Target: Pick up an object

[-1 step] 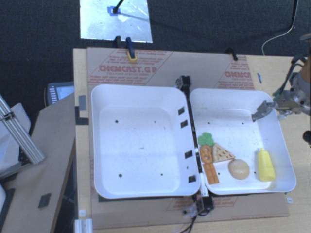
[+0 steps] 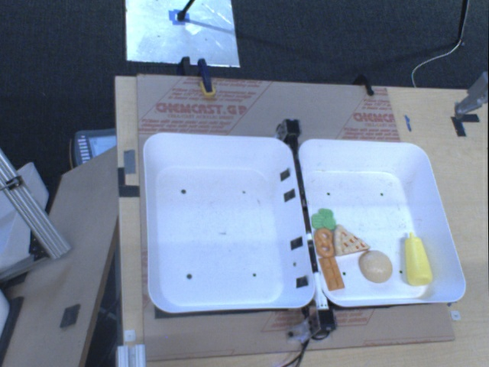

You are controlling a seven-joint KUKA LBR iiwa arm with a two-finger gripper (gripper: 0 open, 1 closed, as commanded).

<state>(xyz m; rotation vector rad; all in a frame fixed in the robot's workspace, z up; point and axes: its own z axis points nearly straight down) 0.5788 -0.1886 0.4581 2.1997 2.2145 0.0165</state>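
At the right edge of the view you see a grey part (image 2: 475,98) cut off. The small green thing (image 2: 323,219) by the right bin's (image 2: 428,167) left wall is too small to name.

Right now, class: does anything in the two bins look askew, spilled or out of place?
Nothing stands out. The yellow bottle, beige ball, pizza slice, orange strip and green piece lie loosely grouped in the right bin, all inside its rim.

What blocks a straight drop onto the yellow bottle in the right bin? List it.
Nothing visible does. The yellow bottle lies uncovered near the right bin's right wall, with nothing on top of it. The round beige ball sits to its left, apart from it.
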